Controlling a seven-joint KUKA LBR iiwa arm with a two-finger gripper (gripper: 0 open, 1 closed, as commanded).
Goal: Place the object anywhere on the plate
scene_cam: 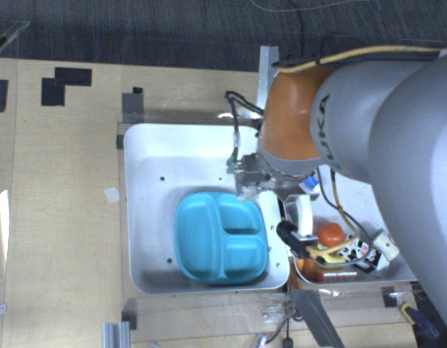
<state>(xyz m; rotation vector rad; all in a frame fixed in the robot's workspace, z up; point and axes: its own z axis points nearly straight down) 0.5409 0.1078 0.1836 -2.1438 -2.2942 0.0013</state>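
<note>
Blue plate [222, 239] below our end effector [246, 187] carries nothing yet; its grip we cannot tell.

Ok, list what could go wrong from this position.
1. The gripper hangs at the blue plate's upper edge, so anything released here could land on the rim or the left bin floor.
2. The objects are piled tightly in the right bin; a grab might catch two or slip.
</note>
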